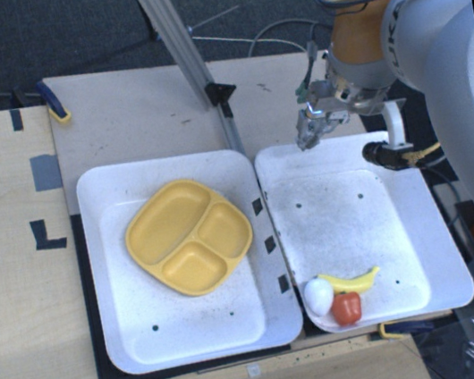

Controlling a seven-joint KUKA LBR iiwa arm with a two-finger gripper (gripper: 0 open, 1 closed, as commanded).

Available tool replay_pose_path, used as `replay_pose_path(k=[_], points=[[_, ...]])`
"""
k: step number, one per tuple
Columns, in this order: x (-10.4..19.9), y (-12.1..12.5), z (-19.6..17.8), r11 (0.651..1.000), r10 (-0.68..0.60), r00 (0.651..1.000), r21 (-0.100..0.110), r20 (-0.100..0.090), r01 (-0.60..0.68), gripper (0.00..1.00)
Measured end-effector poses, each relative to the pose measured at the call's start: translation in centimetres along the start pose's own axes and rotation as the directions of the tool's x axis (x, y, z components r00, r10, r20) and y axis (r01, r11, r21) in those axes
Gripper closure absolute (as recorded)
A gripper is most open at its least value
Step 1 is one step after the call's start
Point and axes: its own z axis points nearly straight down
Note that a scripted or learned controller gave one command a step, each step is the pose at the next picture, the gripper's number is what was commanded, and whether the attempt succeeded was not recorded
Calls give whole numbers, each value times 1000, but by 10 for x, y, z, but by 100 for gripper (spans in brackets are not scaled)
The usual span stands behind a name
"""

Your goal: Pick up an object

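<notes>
We see the claw [309, 137] hanging over the far rim of the right bin [425, 223], near that bin's back left corner. Whether it is spread or pressed together we cannot tell at this size. Nothing visible sits in it. The things to pick lie well apart from it, bunched in the right bin's near left corner: a yellow banana [355, 280], a white egg-shaped ball [318, 296] touching it on the left, and a red pepper-like piece [348, 307] just below. The left bin [116, 278] on the table [15, 268] holds a yellow divided plate [188, 236].
</notes>
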Motion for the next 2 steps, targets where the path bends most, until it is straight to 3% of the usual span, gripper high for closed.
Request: replay_pose_path(k=[1,2], points=[[-4,5,-45,1000,1,1000,1,0,-1,100],[45,-19,-50,1000,-2,1000,7,-1,2,100]])
